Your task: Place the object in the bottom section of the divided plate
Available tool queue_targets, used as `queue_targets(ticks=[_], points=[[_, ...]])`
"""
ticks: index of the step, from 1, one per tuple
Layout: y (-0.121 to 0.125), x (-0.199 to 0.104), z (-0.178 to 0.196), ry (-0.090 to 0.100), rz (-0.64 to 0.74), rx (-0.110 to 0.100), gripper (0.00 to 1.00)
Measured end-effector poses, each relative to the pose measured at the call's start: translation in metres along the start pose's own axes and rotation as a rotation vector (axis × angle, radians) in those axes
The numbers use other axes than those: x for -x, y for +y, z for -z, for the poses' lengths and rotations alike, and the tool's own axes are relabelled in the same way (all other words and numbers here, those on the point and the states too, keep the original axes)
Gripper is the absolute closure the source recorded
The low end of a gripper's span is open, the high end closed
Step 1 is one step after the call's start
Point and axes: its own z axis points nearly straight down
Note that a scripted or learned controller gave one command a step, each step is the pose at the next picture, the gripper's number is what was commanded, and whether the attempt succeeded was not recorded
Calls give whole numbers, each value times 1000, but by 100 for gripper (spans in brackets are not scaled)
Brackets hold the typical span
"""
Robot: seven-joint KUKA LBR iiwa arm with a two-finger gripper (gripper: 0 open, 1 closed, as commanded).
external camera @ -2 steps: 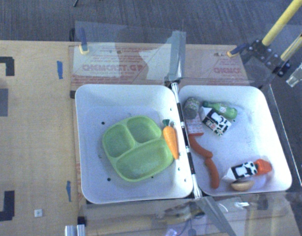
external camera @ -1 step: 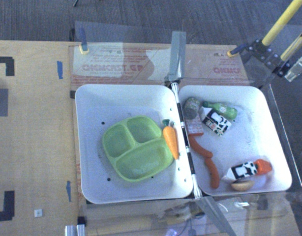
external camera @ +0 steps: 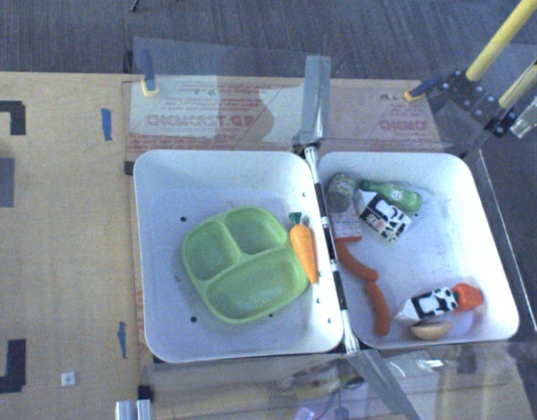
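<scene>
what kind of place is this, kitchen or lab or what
Most likely a robotics lab or test bench, not a kitchen. Two shallow white bins sit side by side on a taped wooden bench, holding toy food: a carrot beside a green divided plate, and sausages.

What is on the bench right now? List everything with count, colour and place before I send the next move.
white bins: 2, side by side on the bench
divided plate: 1, green, three sections, in the left bin
toy carrot: 1, orange with green top, left bin, against the plate's right edge
sausages: 2, red-orange, right bin, near its left side
bottle: 1, green, right bin, top
black-and-white patterned items: 2, right bin, one near the top, one near the bottom
orange item: 1, right bin, lower right
tan bun-like item: 1, right bin, bottom
greyish item: 1, right bin, upper left, unclear
</scene>
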Motion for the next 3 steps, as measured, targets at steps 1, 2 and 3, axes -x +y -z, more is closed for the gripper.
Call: queue_targets(ticks=[1,2,3], points=[[2,1,13,-9,3,4,100],[4,1,26,-19,5,8,100],[51,-65,-107,14,-32,-5,100]])
